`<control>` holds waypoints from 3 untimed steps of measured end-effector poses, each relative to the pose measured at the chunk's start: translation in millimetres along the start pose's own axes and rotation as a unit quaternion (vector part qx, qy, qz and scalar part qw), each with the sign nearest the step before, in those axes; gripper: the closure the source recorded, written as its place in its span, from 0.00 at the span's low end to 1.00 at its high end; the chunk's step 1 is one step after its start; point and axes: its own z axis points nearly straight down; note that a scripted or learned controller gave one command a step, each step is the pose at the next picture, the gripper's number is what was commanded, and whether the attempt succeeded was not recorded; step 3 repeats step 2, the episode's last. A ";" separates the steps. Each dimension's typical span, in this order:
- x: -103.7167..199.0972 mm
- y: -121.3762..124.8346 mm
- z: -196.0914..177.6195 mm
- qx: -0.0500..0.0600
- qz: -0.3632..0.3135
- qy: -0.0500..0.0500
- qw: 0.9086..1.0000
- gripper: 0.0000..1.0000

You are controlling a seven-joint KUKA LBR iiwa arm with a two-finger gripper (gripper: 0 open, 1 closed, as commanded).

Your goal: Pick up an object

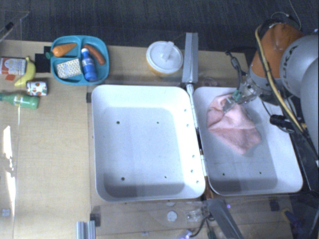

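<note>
A crumpled pink cloth (233, 125) lies in the right white bin (284, 178), toward its back half. My gripper (235, 99) reaches in from the right and sits at the cloth's upper edge. Its fingers are shut on a fold of the cloth, which rises to a peak there. The rest of the cloth trails down and to the right, with a soft shadow beside it.
The left white bin (144, 183) adjoins the right one along a metal divider (190, 59). Behind the bins stand a white-lidded yellow cup (164, 58) and a blue tray of toy food (79, 59). Small toys (22, 81) lie at the far left. Yellow and black cables (279, 101) hang along the arm.
</note>
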 end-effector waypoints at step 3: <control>20.6 6.4 -65.1 0.000 -0.011 0.006 1.000 1.00</control>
